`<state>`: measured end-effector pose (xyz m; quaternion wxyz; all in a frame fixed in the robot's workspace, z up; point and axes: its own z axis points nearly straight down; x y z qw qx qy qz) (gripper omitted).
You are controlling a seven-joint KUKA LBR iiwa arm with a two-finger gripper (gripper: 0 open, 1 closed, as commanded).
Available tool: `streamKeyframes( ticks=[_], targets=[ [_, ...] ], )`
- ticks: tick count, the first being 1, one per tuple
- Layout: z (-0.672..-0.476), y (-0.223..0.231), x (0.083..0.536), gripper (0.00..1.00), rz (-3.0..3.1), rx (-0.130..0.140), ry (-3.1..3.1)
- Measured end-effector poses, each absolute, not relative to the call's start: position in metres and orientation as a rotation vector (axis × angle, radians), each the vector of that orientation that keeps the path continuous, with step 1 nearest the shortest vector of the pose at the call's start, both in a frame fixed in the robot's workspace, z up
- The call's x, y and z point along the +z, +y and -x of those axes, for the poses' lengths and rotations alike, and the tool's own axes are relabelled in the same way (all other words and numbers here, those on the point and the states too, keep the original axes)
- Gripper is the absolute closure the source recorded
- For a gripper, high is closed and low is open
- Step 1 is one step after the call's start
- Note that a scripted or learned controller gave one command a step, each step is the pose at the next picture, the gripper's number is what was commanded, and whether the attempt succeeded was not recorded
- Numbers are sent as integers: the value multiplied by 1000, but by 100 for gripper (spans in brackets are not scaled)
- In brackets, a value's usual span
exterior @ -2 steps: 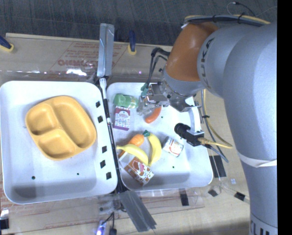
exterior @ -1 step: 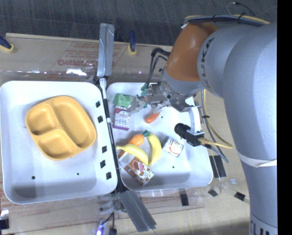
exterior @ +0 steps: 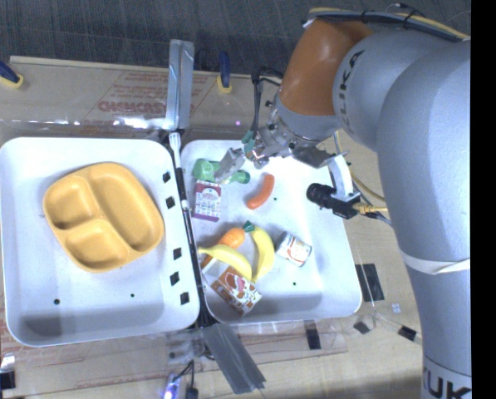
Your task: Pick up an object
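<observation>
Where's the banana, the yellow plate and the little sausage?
banana (exterior: 262, 252), camera view, on the middle of its yellow curve.
yellow plate (exterior: 148, 214), camera view, on its right rim.
sausage (exterior: 261, 191), camera view, on its orange-red middle.

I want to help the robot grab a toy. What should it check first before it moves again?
1. Gripper over the right bin, where the toys are: ok.
2. Gripper close to a toy, the green one: ok.
3. A toy already between the fingers: cannot tell.
4. Room around the green toy: not ok, the small red carton lies right beside it.
5. Easier target: ok, the orange sausage lies apart from the rest.
6. Yellow tray out of the way in the left bin: ok.
</observation>
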<state>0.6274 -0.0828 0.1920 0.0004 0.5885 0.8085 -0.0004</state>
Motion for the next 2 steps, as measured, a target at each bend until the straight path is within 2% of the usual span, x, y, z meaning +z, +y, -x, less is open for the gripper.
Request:
streamKeyframes(
  ticks=[1, 2],
  targets=[
    [-537, -135, 101, 0, -1726, 17, 2614],
    [-539, -134, 113, 100, -1715, 20, 2617]
  ],
)
